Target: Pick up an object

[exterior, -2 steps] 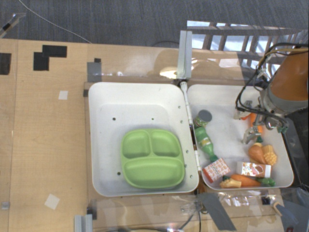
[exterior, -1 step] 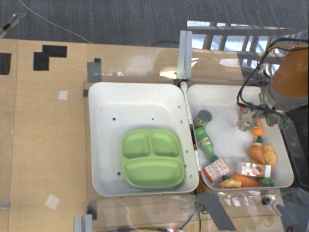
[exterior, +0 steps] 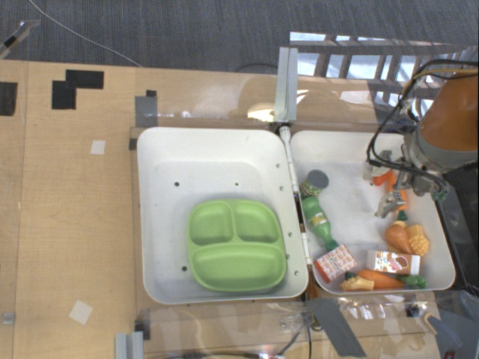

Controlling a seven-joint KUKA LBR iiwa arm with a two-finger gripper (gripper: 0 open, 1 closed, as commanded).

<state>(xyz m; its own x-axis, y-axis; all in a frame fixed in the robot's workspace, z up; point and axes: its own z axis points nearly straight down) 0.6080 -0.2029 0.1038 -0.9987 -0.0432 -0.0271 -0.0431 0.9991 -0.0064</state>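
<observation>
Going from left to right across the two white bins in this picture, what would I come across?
Green divided plastic plate → green plastic bottle lying on its side → small red-and-white checked box → orange toy chicken drumstick, with the robot's gripper just above it.

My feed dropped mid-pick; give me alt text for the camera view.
The pincer hangs over the right bin, above toy food including a green bottle and a carrot. The left bin holds a green divided plate.

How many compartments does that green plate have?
3. The green plate in the left bin has two small compartments side by side along its far edge and one wide compartment across its near edge. Nothing covers the plate, so none should be hidden.
</observation>
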